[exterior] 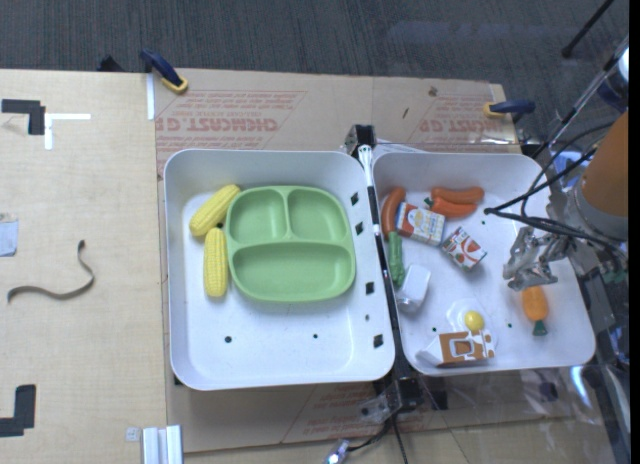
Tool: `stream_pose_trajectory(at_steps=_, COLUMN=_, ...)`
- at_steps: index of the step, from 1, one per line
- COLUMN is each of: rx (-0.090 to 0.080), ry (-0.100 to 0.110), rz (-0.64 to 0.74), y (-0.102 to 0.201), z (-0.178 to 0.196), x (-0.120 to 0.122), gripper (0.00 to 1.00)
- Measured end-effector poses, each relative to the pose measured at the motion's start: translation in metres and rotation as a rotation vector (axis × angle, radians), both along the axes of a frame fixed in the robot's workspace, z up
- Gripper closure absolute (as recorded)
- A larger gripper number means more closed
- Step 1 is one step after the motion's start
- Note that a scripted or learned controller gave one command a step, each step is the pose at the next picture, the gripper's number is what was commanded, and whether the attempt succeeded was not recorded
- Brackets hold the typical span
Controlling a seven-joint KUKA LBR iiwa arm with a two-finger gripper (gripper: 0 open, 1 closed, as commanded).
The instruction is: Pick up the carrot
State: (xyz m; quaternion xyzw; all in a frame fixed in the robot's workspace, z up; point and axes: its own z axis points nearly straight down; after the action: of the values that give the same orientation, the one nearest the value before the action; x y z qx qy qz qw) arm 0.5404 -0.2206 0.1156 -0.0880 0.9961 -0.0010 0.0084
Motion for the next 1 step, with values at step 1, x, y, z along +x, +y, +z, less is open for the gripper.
stream_pose_trajectory(at_steps=1, rx=0.002, ry=0.014, rz=0.021, y=0.0745, z=0.0488, x=-0.0267, gripper=1.00)
